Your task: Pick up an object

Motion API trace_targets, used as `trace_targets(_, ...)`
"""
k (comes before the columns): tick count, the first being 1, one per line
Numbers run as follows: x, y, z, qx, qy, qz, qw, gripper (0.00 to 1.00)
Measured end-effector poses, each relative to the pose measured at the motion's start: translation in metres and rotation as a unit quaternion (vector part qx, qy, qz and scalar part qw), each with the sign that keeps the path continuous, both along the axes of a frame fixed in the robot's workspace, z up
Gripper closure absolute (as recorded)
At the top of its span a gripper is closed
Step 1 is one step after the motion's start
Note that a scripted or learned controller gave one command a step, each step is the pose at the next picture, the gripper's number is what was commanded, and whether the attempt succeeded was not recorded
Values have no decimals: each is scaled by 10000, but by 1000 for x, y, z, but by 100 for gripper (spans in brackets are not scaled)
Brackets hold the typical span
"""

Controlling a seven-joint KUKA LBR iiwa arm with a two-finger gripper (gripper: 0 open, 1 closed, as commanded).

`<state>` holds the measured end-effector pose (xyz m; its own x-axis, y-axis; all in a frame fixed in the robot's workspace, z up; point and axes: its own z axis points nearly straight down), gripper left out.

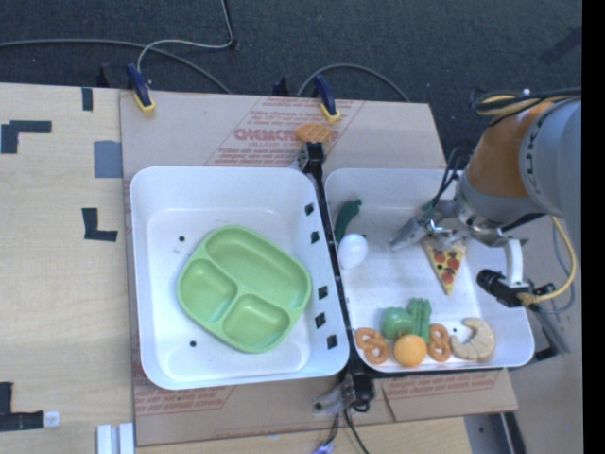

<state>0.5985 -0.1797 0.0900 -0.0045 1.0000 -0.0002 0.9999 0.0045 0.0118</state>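
**Gripper low over the pizza slice in the right bin**

I see the arm (pixel 525 164) coming in from the right of the frame, and its gripper (pixel 433 230) is down inside the right bin (pixel 378 183), at the upper right part of it. The toy pizza slice (pixel 446 265) lies directly under and just below the fingers, with its point toward the bottom of the frame. I cannot tell if the fingers are apart or together, and I do not see the slice between them.

Near the divider lie a dark green vegetable (pixel 346 216) and a white egg (pixel 353 250). Along the bottom edge of this bin I see a pretzel (pixel 371 345), a green toy (pixel 406 318), an orange ball (pixel 409 351), a second pretzel (pixel 439 341) and a croissant (pixel 474 339).

In the left bin (pixel 151 253) a green divided plate (pixel 244 288) lies flat.
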Motion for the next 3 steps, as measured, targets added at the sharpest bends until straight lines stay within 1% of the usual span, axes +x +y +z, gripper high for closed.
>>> trace_targets(1, 62, -14, 1, -15, 5, -5, 10000, 0)
trace_targets(2, 70, -44, 55, -9, 49, -16, 10000, 0)
trace_targets(3, 71, -35, -4, -12, 50, -14, 10000, 0)
